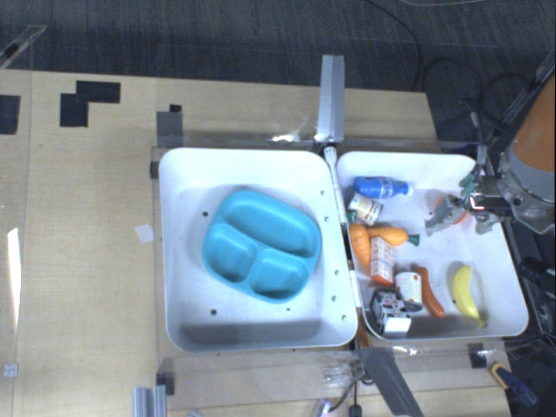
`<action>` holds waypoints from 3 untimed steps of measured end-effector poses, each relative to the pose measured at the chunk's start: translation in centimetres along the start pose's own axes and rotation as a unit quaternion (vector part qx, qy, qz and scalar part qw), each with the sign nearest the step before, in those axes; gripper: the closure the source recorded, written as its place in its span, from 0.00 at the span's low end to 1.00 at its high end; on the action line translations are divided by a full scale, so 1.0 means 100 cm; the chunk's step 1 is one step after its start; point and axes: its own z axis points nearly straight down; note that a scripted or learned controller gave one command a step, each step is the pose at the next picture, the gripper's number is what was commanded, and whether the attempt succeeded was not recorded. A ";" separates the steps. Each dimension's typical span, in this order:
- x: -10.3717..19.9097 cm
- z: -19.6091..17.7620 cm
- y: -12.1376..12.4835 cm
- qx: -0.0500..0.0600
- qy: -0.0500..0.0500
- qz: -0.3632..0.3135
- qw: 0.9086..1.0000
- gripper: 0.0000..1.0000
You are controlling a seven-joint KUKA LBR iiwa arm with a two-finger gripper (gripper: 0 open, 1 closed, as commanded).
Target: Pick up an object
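My gripper hangs over the upper right part of the right bin, coming in from the right edge. Its two fingers stand spread apart and open, and I see nothing between them. A yellow banana lies below the gripper near the bin's right wall. Along the bin's left side lie a blue bottle, a small can, an orange carrot and an orange-and-white packet. A red sausage-shaped piece and a white block lie at the bin's lower middle.
The left bin holds a blue divided plate. A small dark-and-white object rests at the right bin's bottom left corner. A metal post rises behind the wall between the bins. Cables lie beyond the bench at the upper right.
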 end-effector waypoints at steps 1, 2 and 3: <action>0.001 -0.008 0.002 0.001 0.000 -0.002 1.000 1.00; 0.036 -0.062 -0.012 -0.002 0.000 0.148 0.989 1.00; 0.048 -0.093 -0.026 -0.002 -0.001 0.249 0.969 1.00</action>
